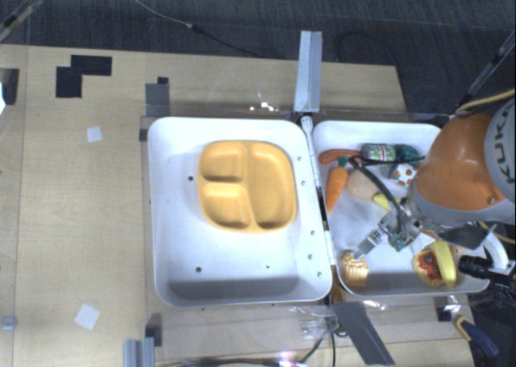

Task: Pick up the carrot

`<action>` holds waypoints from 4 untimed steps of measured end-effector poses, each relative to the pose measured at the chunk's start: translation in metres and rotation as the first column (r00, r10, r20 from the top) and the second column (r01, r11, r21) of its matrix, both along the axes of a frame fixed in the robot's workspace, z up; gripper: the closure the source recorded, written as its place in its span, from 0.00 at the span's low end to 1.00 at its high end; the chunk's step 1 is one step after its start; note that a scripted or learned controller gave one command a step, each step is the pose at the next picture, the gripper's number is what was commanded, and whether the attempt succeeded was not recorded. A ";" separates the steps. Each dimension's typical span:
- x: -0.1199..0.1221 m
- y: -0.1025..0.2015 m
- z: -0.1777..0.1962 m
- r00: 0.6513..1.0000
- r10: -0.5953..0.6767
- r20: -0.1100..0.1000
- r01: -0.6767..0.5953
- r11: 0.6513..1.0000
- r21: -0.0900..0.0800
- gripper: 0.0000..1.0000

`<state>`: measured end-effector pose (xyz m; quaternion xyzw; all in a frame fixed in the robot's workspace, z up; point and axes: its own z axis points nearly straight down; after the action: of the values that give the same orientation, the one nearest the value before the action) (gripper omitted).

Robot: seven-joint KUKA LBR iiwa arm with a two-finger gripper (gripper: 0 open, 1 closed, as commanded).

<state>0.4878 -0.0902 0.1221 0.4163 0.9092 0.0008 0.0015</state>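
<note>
Orange band of my arm (459, 164) stands highest under the camera, over the right side of the right bin (419, 281), and from it the wrist goes down-left to the tool (362, 251). Whether the tool is apart or together I cannot tell; it is small and dark against the white floor. I see nothing held in it.

From the tool, the carrot (334, 185) lies farther up the view and a little to the left. It is close beside the wall that the right bin shares with the left bin (169, 196). Its green top points away from the tool and its thin end points toward it. A pale rounded item (364, 187) lies just beside the carrot on the arm's side, and a red item (330, 156) is near the green top. Beyond those is a green bottle (388, 152). Just below the tool lies a golden-brown item (353, 270), very near the tip, and a yellow and red item (435, 265) lies off to its right.

To do this step well, I think I must first rise clear of the golden-brown item, then travel up-view until I am over the thick middle of the carrot. I should turn the wrist so the closing goes across the carrot, not along it. The wall and the pale item leave little room on either side, so the descent must be straight and well centred. Otherwise I may catch the neighbour or push the carrot against the wall.
</note>
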 end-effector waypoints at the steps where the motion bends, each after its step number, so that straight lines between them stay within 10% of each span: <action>1: 0.005 0.002 -0.017 0.996 -0.085 0.015 0.085 0.996 0.003 0.00; 2: 0.001 -0.014 -0.022 0.928 -0.373 0.003 0.373 0.928 0.002 0.00; 3: 0.078 0.024 0.065 0.988 -0.157 0.007 0.157 0.988 0.001 0.00; 4: 0.096 -0.001 -0.019 1.000 -0.019 0.021 0.019 1.000 -0.003 0.00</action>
<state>0.5842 -0.0909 0.1034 0.4247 0.9052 0.0036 0.0115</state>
